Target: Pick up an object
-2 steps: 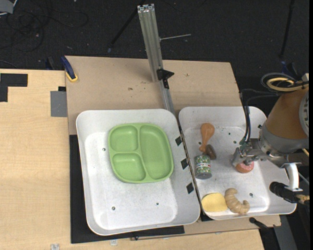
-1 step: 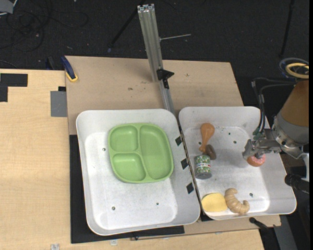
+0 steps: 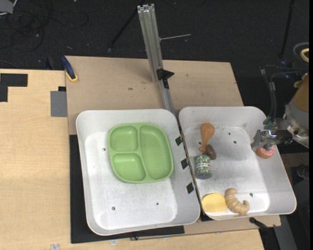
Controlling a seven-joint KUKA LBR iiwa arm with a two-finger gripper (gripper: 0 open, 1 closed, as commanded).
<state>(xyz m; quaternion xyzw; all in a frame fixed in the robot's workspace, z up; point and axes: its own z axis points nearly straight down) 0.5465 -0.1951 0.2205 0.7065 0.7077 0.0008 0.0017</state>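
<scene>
Small can (image 3: pixel 202 166), label unreadable

Metal post (image 3: pixel 152 51) upright behind bins; blue-yellow clamp (image 3: pixel 69 69) on brown board's (image 3: pixel 198 82) left edge; dark cables on floor.

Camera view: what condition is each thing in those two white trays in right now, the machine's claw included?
Green divided plate: flat in the left bin, nothing in its compartments.
Small can: upright, right bin.
Orange wooden piece: lying down.
Yellow object: lying beside the tan curved toy.
End effector: at the right bin's far edge, above a reddish object.
</scene>
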